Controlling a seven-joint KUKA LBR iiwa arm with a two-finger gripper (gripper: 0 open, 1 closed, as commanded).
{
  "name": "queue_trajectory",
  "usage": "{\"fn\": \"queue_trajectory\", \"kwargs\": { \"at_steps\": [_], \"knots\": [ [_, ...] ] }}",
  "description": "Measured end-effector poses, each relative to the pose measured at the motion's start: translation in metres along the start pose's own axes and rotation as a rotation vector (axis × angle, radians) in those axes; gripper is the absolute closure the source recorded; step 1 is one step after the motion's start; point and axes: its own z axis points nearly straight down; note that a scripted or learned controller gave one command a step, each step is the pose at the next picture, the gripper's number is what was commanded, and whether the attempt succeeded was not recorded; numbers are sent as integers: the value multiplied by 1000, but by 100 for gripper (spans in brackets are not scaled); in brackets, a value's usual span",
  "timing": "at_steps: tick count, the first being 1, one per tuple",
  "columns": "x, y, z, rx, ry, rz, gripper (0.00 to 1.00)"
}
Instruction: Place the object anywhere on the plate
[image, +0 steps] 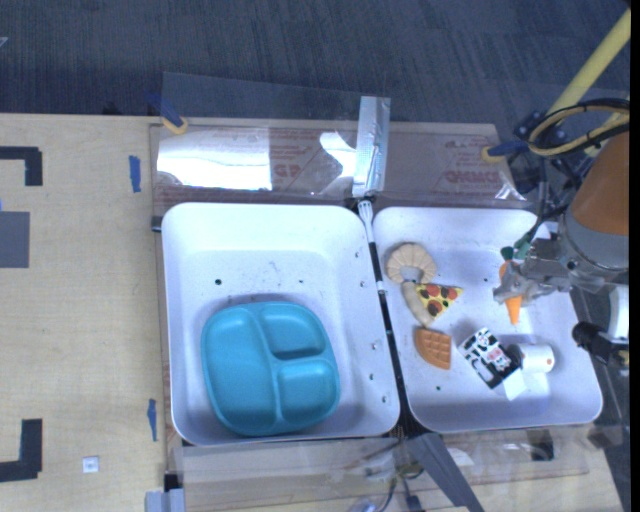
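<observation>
Orange carrot-looking piece (513, 307) sits right under the end effector (520, 283) at the right side of the right bin (570, 405), and it looks pinched between the tips, though the wrist hardware crowds it, so I'd call that likely rather than certain. Just beside it, toward the bin's middle, are a pizza slice (436, 297), a croissant-ish pastry (411, 262) and a waffle piece (434, 347), with a black-and-white carton (489, 357) and a white cylinder (538, 358) lower down. The blue divided plate (268, 368) waits in the left bin (190, 250), well apart. To do this cleanly I'd lift straight up first, clear the wall between the bins, then go across and release low over any compartment. Hard to read: how deep the grip goes, and the arm (605, 205) is cut off at the edge.
</observation>
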Motion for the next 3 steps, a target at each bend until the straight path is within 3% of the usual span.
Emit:
{"fn": "queue_trajectory", "kwargs": {
  "at_steps": [1, 3],
  "knots": [
    [91, -11, -21, 0, 3, -139, 100],
    [229, -63, -20, 3, 4, -207, 100]
  ]
}}
